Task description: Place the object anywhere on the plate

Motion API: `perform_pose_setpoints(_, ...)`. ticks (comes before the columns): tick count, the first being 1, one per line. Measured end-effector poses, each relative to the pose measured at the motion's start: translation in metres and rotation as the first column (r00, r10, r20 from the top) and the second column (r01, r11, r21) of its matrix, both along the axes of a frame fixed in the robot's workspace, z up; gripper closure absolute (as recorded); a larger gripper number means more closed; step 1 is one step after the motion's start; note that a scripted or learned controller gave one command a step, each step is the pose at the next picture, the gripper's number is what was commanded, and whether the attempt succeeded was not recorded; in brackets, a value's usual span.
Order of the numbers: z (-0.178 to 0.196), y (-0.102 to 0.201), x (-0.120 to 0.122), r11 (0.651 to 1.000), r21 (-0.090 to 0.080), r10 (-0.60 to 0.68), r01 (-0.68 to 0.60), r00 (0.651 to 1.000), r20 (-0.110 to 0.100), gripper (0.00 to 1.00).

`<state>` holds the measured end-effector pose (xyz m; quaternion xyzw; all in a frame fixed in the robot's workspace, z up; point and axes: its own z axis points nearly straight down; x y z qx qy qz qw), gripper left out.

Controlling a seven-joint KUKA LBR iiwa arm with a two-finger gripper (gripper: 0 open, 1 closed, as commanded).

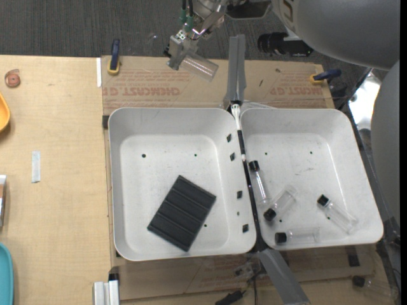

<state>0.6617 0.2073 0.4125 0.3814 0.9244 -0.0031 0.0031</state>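
my gripper [180, 43] hangs above the cardboard behind the left bin [127, 129], pinching a clear vial [198, 65] at one end. the vial is a see-through plastic tube, tilted, jutting down to the right from my fingers. the plate [182, 212], dark, ribbed and rectangular, lies askew in the left bin.

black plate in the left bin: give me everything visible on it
The black plate is a flat rectangular slab, matte and dark, plastic by the look, with faint grooves running along its length that split it into bands. It lies flat on the floor of the left bin, in the bin's near half and turned at a diagonal to the walls. Nothing rests on it, and it touches only the bin floor.
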Motion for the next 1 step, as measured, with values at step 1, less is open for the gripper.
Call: perform_pose_setpoints(1,0.008,0.0002,0.0008,1.0,-0.003,0.001,-0.001,1.0,0.001,1.0)
